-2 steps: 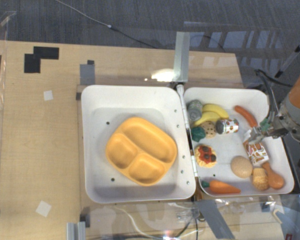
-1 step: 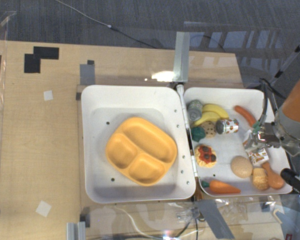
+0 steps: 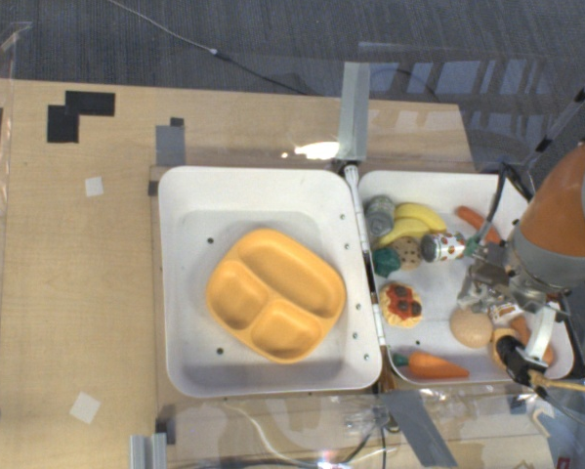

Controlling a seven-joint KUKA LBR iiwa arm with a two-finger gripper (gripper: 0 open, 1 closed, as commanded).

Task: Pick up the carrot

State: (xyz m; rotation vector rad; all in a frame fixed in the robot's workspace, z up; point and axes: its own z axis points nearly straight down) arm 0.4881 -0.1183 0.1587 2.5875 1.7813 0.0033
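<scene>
Carrot [image 3: 437, 365] lies flat along the near wall of the right bin [image 3: 424, 189], green end toward the divider, orange tip pointing right – nothing touching it. Jaws [image 3: 502, 296] sit over the bin's right half, above and to the right of the carrot, just beside a tan rounded item [image 3: 472, 327]; metal bits and cables clutter that spot, so can't tell how far apart they stand or whether they've got hold of anything. Hard to read: a small orange piece [image 3: 513, 332] and a white piece [image 3: 540, 334] under the wrist, partly hidden by hardware. Arm [image 3: 565, 218] comes in from the right edge, orange band cut off by the frame, grey wrist angled down-left into the bin. Other stuff in the right bin: banana [image 3: 416, 222], round red-and-yellow item [image 3: 401, 303], small bottle-like item [image 3: 443, 247] – all well apart from the carrot. Left bin [image 3: 189, 291] holds a yellow divided plate [image 3: 275, 293]. Both bins sit on the tabletop [image 3: 67, 291].
</scene>
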